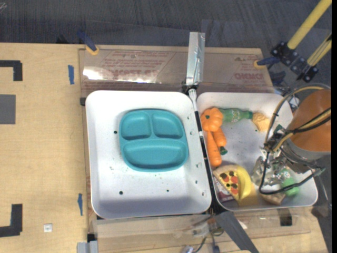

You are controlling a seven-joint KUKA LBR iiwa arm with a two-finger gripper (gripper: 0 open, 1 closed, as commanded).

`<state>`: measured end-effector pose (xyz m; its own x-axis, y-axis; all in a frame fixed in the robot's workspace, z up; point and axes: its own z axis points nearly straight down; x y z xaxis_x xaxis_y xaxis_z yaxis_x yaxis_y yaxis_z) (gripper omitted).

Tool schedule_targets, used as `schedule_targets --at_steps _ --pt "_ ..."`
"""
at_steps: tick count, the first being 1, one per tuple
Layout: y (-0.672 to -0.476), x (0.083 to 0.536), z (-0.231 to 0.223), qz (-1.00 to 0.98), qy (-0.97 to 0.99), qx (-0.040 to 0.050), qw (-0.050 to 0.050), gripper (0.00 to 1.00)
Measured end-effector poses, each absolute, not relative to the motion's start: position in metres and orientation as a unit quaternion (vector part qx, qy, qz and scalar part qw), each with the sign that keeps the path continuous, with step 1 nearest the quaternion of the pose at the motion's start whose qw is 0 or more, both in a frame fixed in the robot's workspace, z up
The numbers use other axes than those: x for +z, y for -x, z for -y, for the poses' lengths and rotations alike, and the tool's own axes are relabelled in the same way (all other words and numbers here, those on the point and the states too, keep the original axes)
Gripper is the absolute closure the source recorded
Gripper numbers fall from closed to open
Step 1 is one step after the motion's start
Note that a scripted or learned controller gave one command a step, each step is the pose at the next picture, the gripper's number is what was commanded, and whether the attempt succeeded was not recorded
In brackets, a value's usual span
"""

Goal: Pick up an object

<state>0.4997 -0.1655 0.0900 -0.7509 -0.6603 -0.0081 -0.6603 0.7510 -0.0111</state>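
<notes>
The right bin [247, 101] holds several toy foods. An orange pumpkin [211, 118] lies at its back left, with a carrot [215, 145] just in front of it. A green bottle [236, 114] and a pale yellow piece [260, 121] lie along the back. A pizza slice [227, 179] and a yellow banana [244, 182] rest at the front. My gripper [269, 177] is low in the bin's front right corner, right beside a green piece [289, 187] and a brown piece [274, 197]. Cables and the wrist hide its tips.
The left bin [102, 141] carries a teal divided plate [153, 139] in its middle. The arm's orange band [315, 120] hangs over the right bin's right wall. Yellow poles [313, 17] stand at the back right, and a metal strip [195, 57] rises behind the gap between the bins.
</notes>
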Motion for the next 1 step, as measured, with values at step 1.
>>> schedule_targets --at_steps 1 --pt "-0.6025 0.0888 0.1917 -0.930 0.368 -0.0022 0.006 1.00"
